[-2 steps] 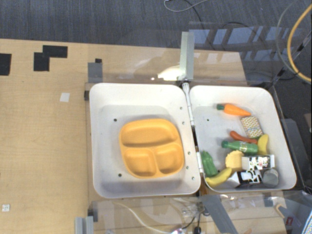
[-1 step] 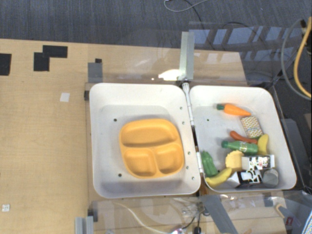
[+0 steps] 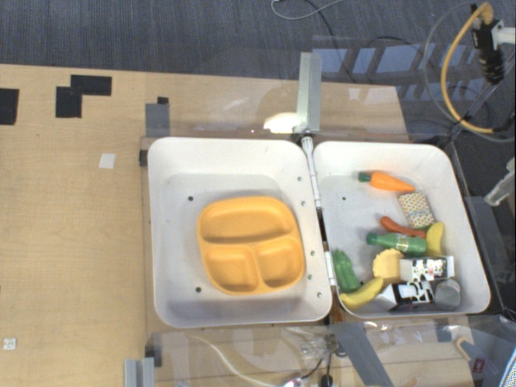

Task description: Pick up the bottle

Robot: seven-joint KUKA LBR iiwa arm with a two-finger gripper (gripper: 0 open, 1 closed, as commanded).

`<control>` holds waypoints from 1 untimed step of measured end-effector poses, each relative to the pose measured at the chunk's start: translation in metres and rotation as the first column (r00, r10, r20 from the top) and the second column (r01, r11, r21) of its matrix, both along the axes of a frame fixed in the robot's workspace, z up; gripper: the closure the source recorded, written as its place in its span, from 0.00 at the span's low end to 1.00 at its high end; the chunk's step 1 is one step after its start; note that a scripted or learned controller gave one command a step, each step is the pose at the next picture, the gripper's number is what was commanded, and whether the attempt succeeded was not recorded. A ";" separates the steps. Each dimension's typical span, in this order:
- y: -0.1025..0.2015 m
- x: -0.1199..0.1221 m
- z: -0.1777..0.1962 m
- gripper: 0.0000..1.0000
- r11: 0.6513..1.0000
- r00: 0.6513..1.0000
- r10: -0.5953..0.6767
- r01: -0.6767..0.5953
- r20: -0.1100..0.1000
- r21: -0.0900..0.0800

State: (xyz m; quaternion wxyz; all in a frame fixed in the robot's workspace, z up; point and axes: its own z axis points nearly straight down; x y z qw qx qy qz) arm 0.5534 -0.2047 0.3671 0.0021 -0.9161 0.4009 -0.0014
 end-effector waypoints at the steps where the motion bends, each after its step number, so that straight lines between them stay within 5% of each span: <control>1: 0.045 -0.053 -0.203 0.00 0.966 0.966 0.258 -0.258 -0.003 0.000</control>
